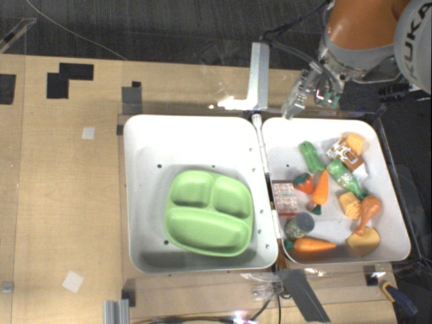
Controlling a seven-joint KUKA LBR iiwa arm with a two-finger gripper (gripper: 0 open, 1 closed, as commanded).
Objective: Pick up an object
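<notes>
Gripper (297, 103) poised above the back rim of the right bin (398, 214), carrying nothing; whether its jaws are apart cannot be told. Candidate objects, among them a toy carrot (313, 246) and a green pickle (311, 157), lie heaped there. The green divided plate (209, 211) occupies the left bin (135, 181).

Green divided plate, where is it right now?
In the camera view, the green divided plate lies flat in the left bin, toward its lower middle, across the divider from the toy food in the right bin.
</notes>
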